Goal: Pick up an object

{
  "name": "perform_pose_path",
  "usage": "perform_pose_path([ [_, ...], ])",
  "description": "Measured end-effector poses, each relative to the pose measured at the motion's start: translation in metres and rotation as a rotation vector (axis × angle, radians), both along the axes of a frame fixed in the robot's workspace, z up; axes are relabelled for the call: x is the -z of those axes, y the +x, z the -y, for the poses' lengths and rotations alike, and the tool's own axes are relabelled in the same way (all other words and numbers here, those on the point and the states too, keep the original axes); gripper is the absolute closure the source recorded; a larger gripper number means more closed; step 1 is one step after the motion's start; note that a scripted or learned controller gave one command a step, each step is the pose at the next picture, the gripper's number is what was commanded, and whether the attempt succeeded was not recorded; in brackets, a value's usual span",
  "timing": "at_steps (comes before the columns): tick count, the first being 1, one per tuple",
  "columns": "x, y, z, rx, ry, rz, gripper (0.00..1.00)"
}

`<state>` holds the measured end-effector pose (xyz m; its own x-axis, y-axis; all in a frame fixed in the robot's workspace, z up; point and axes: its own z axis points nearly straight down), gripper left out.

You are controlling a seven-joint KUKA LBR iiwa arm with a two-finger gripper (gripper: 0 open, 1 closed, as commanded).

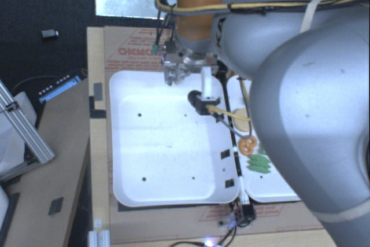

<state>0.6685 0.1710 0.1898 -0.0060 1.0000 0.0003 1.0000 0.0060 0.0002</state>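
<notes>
Orange ring [247, 145], pretzel-like: flat on floor of bin on view's right [276, 187], close against that bin's left wall, abt halfway along it. Right at outline of big grey arm [300, 84], which covers most of that bin. Just beside ring, on near side: green pod-shaped thing [258, 164], touching or a hair apart, can't tell which. Both well apart from gripper [172, 74]: off to its right in view and nearer camera, across the wall between bins. Gripper hanging over far edge of left bin [167, 147], abt midway along that edge, pointing down. Released or clenched: can't tell, too small and blurred. A few dark dots on left bin's white floor. Two small black tabs [226, 154] on wall between bins, nr ring's side. Under both bins: brown cardboard sheet [130, 49] w/ red print, showing past far and near edges.
</notes>
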Motion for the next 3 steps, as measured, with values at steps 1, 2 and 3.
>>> perform_pose_path([
  [1, 0.022, 0.0, -0.016, 0.0, 0.0, 0.0, 1.0],
  [2, 0.033, 0.0, -0.037, 0.0, 0.001, 0.001, 1.0],
  [3, 0.05, 0.0, -0.056, 0.0, 0.0, 0.001, 1.0],
])
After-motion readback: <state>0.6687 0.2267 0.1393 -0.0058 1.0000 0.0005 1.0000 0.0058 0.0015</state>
